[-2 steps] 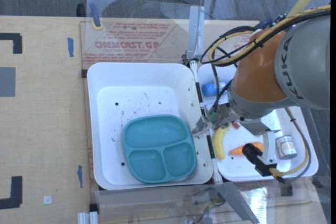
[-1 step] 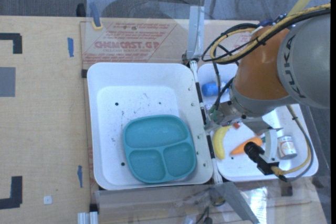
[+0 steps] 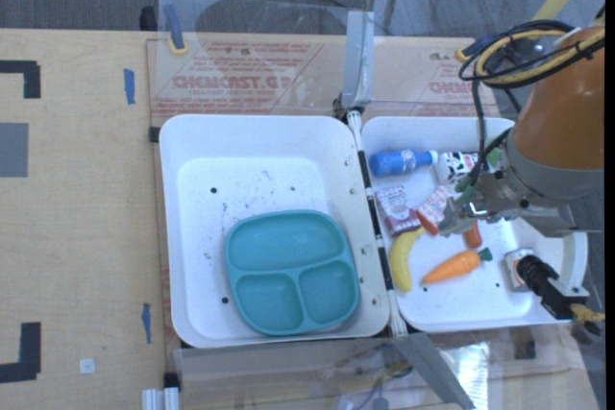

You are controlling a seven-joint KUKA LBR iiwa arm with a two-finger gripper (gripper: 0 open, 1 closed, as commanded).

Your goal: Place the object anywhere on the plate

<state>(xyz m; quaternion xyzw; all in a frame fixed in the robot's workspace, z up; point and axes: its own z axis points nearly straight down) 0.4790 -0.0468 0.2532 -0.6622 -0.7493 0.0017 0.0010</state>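
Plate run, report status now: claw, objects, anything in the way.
Claw low over right bin, above the toys. Plate in left bin, nothing on it. Carrot, banana, blue bottle in right bin. Bin walls between.

A teal plate [image 3: 291,272] sits in the left bin [image 3: 183,206]; the claw [image 3: 468,209] hovers over toys in the right bin [image 3: 452,302], near a carrot [image 3: 450,269].
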